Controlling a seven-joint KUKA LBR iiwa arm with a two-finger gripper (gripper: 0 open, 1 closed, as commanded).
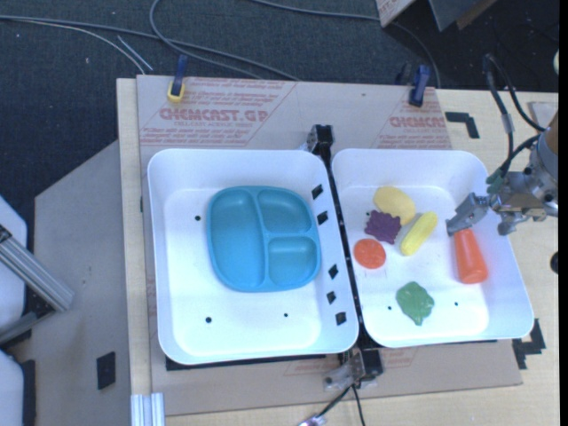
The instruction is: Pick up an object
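Your gripper (486, 217), fingers spread apart at right of frame, straddles the orange carrot's (469, 256) top; it could roll toward the bin wall (519, 282).

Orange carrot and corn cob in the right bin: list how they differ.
Colour: the orange carrot is orange-red; the corn cob is yellow.
Pose: the carrot lies nearly upright in the view; the cob lies on a diagonal.
Place: the carrot sits near the right bin's right side, just below the gripper; the cob lies nearer the middle, beside the purple piece and the yellow piece.
Both are elongated toy foods lying flat in that bin.
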